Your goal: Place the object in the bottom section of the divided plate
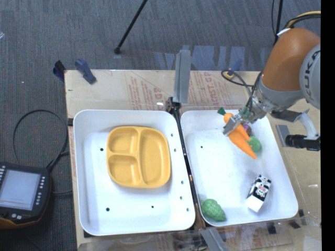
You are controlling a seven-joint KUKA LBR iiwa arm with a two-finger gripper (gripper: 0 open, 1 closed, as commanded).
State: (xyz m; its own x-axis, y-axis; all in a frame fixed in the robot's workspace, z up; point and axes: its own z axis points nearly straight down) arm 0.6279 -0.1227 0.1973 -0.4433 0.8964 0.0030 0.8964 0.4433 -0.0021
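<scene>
The yellow divided plate (139,156) lies flat in the left bin (84,192), with one long section and two smaller ones. In the right bin (282,192), the gripper (236,123) is low at the top of the orange carrot (242,138), which lies slanted near the far wall with its green leaves at the upper end; I cannot tell if the jaws are spread or pinching it. A black-and-white milk carton (258,193) and a green vegetable (213,209) lie nearer the front edge.
</scene>
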